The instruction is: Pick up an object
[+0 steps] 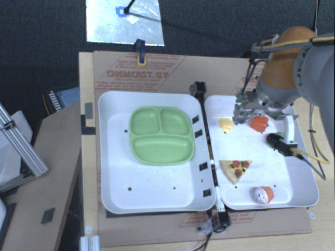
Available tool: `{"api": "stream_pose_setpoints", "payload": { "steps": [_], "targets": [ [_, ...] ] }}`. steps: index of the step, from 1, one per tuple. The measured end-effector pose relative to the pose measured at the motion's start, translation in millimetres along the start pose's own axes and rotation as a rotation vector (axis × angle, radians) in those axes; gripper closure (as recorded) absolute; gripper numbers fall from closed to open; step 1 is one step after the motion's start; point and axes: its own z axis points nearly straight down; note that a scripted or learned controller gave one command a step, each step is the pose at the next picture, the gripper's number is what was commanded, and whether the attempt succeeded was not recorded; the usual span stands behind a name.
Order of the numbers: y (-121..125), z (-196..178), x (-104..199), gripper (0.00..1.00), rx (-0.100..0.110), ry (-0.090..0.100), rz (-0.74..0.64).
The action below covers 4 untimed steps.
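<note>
A grey robot arm with an orange band reaches in from the right, its gripper point(242, 114) lowered into the far part of the right bin point(303, 190). Whether it is spread or closed cannot be told. Just beside it lie a small yellow piece point(225, 124) and an orange-red object point(259, 123). Nearer the front are a pizza slice point(236, 169) and a red-and-white object point(262, 194). The left bin point(112, 187) holds a green divided plate point(160, 135).
</note>
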Motion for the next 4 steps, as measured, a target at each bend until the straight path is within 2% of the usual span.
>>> {"api": "stream_pose_setpoints", "payload": {
  "steps": [1, 3, 4],
  "targets": [
    [1.0, -51.9, -0.1, 1.00, 0.001, 0.000, 0.000],
    [10.7, -44.2, 100.4, 1.00, 0.001, 0.001, -0.003],
    [21.7, -57.8, 141.7, 1.00, 0.001, 0.002, -0.002]
  ]
}}
